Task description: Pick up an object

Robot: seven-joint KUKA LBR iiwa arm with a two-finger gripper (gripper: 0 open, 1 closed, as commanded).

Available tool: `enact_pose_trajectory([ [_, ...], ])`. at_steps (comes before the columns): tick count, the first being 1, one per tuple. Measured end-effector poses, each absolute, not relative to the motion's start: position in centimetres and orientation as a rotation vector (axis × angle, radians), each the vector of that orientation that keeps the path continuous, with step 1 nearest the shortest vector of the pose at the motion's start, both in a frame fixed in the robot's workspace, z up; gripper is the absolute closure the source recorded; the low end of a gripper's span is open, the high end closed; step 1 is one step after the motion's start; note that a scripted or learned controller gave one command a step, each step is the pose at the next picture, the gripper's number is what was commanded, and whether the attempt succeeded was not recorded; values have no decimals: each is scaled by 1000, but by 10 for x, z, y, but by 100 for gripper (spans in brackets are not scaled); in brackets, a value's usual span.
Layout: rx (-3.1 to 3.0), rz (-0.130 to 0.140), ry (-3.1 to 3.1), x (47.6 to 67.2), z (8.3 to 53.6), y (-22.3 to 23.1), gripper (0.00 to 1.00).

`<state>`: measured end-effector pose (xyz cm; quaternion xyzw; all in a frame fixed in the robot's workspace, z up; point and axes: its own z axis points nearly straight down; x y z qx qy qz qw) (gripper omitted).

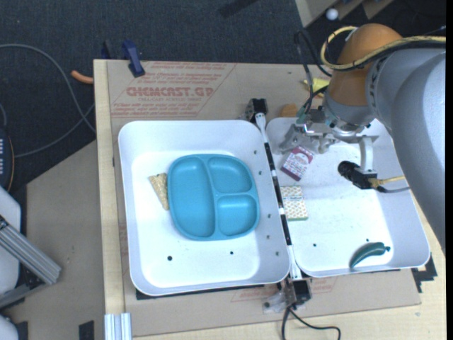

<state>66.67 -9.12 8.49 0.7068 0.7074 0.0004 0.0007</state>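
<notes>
Here the arm [396,69] fills the upper right of the frame, and its pincer [311,134] hangs low over the upper left corner of the right bin [396,246]; whether it is open or closed I cannot tell. The step looks like the reach, nothing visibly gripped. Just below the pincer lies a small packet [296,163], red and white, the likeliest target; the next move calls for a short descent squarely onto it. The left bin [141,246] holds a blue tray [212,195] with a cracker [159,187] at its left edge. A patterned sponge [293,203] lies by the divider, a green piece [369,253] at lower right. The desk [170,91] bears red print, perhaps "CHEMCAST"; the packet's writing is too small to read.
</notes>
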Motion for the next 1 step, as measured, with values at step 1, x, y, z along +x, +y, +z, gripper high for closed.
enact_pose_trajectory([
  [1,2219,1,2221,667,85,-92,0],
])
